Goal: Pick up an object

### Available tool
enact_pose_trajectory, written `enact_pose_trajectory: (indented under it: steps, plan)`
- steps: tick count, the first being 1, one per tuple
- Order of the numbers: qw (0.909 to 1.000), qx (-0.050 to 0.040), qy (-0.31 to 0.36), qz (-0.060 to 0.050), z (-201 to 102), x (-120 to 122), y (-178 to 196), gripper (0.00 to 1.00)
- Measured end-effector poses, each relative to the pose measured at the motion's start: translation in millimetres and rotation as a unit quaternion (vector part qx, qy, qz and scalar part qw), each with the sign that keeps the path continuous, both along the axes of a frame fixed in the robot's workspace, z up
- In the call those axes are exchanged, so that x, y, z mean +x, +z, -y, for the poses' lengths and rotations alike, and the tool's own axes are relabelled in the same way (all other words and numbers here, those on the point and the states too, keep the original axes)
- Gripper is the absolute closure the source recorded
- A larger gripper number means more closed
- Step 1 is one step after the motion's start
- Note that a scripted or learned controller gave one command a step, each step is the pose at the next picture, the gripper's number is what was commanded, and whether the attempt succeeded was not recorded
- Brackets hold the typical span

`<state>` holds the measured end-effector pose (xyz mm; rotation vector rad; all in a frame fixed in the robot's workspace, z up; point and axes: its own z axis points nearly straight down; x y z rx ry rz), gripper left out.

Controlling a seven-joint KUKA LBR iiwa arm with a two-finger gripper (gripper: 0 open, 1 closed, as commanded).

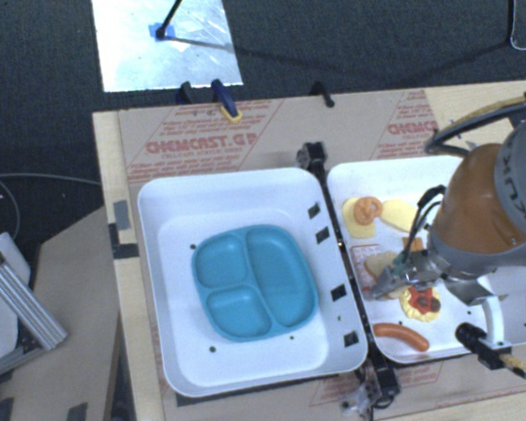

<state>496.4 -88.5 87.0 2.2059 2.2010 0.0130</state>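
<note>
Your hand [391, 280] sits low in the right bin [446, 163], can't tell its grip state. Toys are packed round it: a beige piece [379, 262] touching, pizza [421, 302] just beside, hot dog [400, 335] below. Closing here could nudge neighbours or pinch two.

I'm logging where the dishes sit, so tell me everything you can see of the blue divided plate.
The blue divided plate is a turquoise, rounded-rectangle tray that looks like smooth plastic. Raised ridges split it into three compartments: two at the far side and one wider at the near side. Nothing lies in any of them. It rests flat, slightly turned, near the middle of the left white bin, touching only the bin floor. The gripper is apart from it, over the other bin.
</note>
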Motion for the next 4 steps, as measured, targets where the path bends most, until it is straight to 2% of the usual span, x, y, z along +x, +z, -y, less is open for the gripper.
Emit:
enact_pose_trajectory:
  steps: [1,2,3,4]
  plan:
    - [1.0000,0.0053,0.005,-0.002,-15.1,-6.5,166.2,0.00]
    - [0.9999,0.0070,0.005,-0.013,-56.5,13.1,96.7,0.00]
    - [0.9999,0.0066,0.004,-0.012,-68.8,-10.5,96.9,0.00]
    - [0.9999,0.0080,0.007,-0.012,-148.2,-10.1,96.9,0.00]
